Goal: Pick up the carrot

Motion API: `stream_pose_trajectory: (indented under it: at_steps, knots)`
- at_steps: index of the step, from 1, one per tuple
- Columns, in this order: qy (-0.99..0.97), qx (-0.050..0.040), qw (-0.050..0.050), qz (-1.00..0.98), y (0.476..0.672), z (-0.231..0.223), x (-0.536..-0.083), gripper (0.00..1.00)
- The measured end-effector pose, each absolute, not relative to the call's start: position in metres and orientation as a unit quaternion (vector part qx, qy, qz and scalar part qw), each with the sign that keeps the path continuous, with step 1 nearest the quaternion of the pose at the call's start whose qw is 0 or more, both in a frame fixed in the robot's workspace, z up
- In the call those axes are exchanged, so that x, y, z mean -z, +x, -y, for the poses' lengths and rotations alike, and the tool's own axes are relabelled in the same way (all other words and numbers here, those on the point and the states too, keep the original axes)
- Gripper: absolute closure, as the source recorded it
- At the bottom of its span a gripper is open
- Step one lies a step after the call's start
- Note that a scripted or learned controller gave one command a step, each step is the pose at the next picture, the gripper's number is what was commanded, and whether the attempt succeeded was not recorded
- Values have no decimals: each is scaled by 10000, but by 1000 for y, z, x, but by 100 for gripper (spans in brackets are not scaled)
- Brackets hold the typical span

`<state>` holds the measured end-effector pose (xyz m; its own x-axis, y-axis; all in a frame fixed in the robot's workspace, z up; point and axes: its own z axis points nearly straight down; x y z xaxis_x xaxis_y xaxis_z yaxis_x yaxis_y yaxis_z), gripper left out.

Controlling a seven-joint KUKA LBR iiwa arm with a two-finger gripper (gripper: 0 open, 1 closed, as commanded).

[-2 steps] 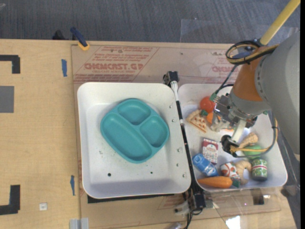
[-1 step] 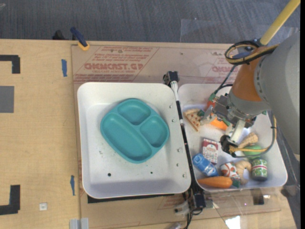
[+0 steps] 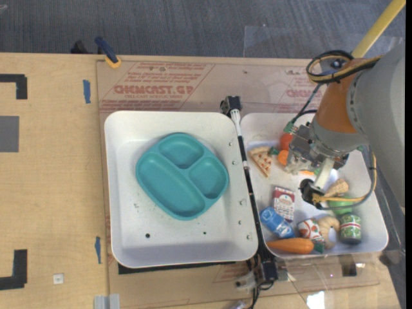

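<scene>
At the near rim of the right bin (image 3: 380, 240) lies the carrot (image 3: 291, 246), orange and lengthwise along that front wall, well apart from my hand (image 3: 302, 163). Just behind it sit a blue packet (image 3: 273, 222), a red-and-white carton (image 3: 283, 203), a small round toy (image 3: 313, 230) and a green can (image 3: 351, 227), all crowded together, so little open floor is left at that end. Farther in, my hand hangs low over the middle of the bin among the toys; I cannot tell whether it is apart or together. A pizza slice (image 3: 261, 161) lies just beside it toward the dividing wall. The left bin (image 3: 119, 192) holds a teal sectioned plate (image 3: 182, 174) near its centre, with bare white floor around it on every side. Beyond both bins the counter (image 3: 51, 172) runs wide and flat.
</scene>
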<state>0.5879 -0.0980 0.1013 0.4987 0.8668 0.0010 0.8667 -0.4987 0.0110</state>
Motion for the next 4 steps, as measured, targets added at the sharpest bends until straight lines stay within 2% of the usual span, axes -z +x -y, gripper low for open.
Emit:
stream_pose_trajectory:
  at_steps: [1,2,3,4]
  knots:
    - [8362,-61,61,-5484,560,94,-91,100]
    - [8651,-53,3,-5016,626,12,-190,100]
    - [8666,18,-9,-4991,623,18,-185,0]
    - [7552,28,-18,-6554,572,87,-185,0]
